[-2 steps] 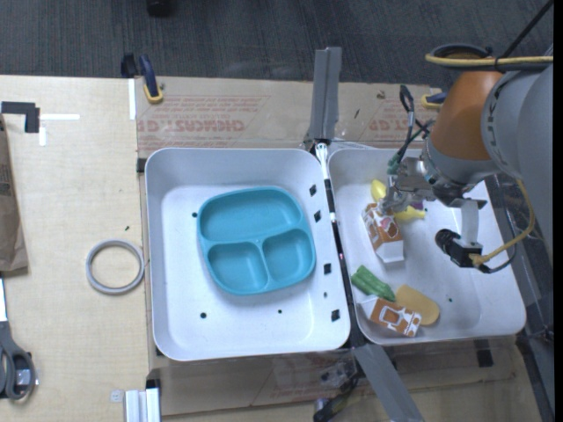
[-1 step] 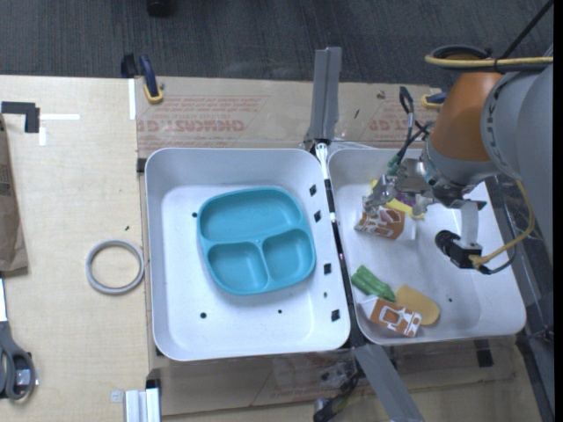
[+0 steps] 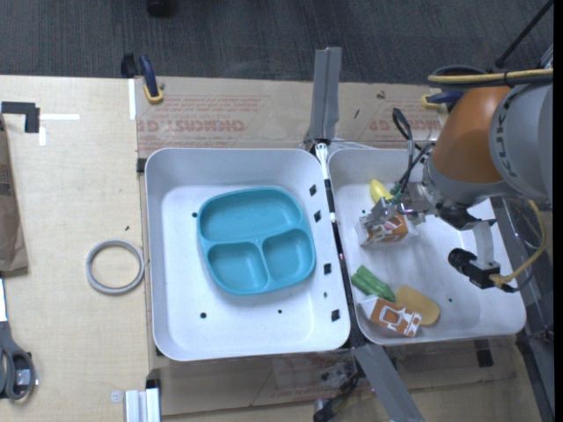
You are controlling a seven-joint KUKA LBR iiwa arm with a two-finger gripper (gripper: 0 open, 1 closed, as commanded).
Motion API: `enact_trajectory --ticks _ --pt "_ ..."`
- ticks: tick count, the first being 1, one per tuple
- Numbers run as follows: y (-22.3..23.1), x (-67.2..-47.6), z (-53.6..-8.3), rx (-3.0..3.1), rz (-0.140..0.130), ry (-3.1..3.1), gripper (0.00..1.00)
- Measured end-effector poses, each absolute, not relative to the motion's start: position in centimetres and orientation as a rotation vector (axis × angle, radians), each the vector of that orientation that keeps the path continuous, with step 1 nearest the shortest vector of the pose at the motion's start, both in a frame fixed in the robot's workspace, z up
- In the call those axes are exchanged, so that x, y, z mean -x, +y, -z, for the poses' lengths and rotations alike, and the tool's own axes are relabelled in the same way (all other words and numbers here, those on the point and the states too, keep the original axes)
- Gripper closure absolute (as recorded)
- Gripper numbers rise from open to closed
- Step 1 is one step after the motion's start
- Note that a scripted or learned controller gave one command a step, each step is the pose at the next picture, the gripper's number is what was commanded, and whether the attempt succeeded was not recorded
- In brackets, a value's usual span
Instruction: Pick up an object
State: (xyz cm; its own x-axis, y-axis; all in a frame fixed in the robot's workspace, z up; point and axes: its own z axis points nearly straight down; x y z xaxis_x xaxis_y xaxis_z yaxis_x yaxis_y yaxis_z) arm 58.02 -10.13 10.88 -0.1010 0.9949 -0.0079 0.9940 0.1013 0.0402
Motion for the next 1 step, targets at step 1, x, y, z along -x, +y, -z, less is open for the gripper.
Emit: enact_trajectory --ticks 1 --pt "-10.00 -57.78 -10.81 -2.202 -0.038 2.201 0.00"
